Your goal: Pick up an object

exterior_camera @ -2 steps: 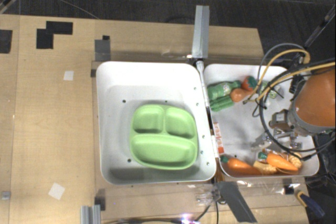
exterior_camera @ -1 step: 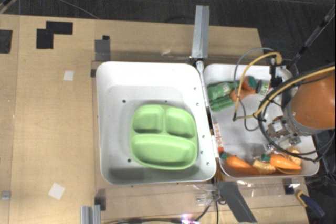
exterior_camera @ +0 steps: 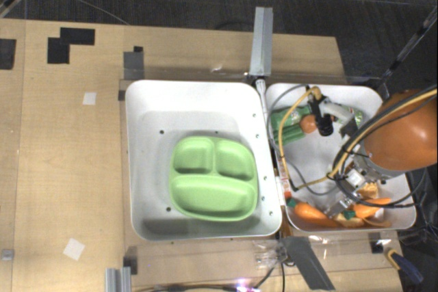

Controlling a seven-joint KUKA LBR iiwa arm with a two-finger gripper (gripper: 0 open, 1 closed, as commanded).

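My gripper (exterior_camera: pixel 348 193) is low in the right bin (exterior_camera: pixel 311 167), under the arm's orange band and amid yellow cables, near the bin's front right. Just below it lie an orange carrot (exterior_camera: pixel 311 213) along the front wall and more orange pieces (exterior_camera: pixel 375 207) with a bit of green among them. A green object (exterior_camera: pixel 289 128) and a small orange ball (exterior_camera: pixel 309 124) rest at the back left of this bin. The arm hides much of the bin's right side.
The left bin (exterior_camera: pixel 147 147) holds a green divided plate (exterior_camera: pixel 213 178) lying flat in its middle. A metal post (exterior_camera: pixel 261 44) stands behind the wall between the two bins. Wooden bench surface spreads to the left.
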